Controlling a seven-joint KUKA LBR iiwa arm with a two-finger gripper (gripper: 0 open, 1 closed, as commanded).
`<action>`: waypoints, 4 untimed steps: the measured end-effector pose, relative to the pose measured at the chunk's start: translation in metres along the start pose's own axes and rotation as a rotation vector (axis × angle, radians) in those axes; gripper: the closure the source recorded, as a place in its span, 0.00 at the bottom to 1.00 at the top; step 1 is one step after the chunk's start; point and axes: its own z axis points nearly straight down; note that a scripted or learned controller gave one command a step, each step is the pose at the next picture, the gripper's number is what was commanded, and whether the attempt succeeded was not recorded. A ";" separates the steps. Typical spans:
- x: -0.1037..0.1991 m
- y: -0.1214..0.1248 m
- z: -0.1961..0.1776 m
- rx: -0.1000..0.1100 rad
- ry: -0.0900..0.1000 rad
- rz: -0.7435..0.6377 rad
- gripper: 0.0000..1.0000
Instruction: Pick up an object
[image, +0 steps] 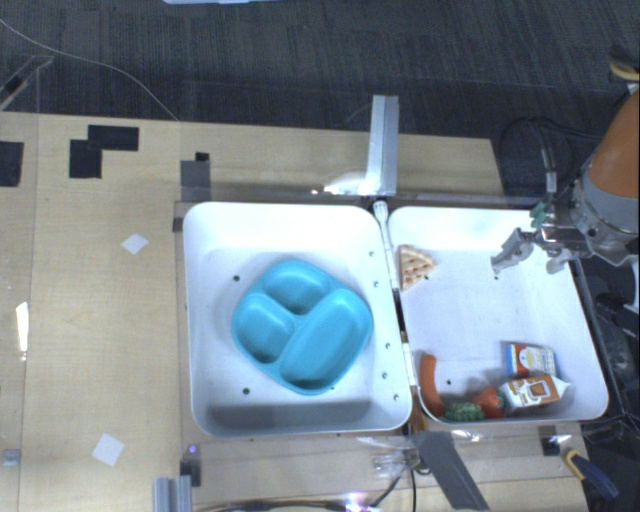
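My gripper (531, 260) hangs over the far right part of the right bin (480, 310), open, with nothing between its fingers. Below it the bin floor is bare. A waffle-like wedge (414, 265) lies at the bin's far left corner. Along the near edge sit an orange sausage (429, 376), a green piece (462, 410), a red piece (489, 402) and two small cartons (530, 358) (531, 391). All of these lie well apart from the gripper.
The left bin (215, 300) holds a blue divided plate (302, 325). A metal post (384, 145) stands behind the ridge between the bins. The grey arm with its orange band (612, 175) comes in from the right edge.
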 end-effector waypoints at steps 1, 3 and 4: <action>-0.023 -0.063 0.049 0.000 -0.001 -0.059 0.00; 0.059 -0.080 0.133 -0.003 -0.001 -0.606 0.00; 0.032 -0.012 0.121 -0.003 -0.001 -0.425 0.00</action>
